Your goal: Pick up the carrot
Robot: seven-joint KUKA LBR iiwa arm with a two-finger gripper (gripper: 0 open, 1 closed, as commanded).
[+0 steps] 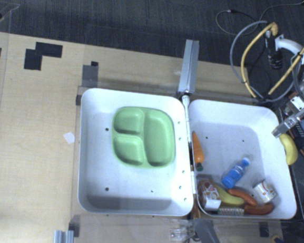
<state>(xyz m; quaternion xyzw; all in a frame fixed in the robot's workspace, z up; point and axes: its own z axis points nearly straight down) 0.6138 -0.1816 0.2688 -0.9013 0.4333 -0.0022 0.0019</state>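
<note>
Carrot (196,148) lies lengthwise along divider (green end nearest cam).

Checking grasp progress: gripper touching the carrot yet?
Apart. The camera view shows the carrot lying against the right bin's left wall, while the gripper sits over that bin's right rim, with bare bin floor between them.
</note>
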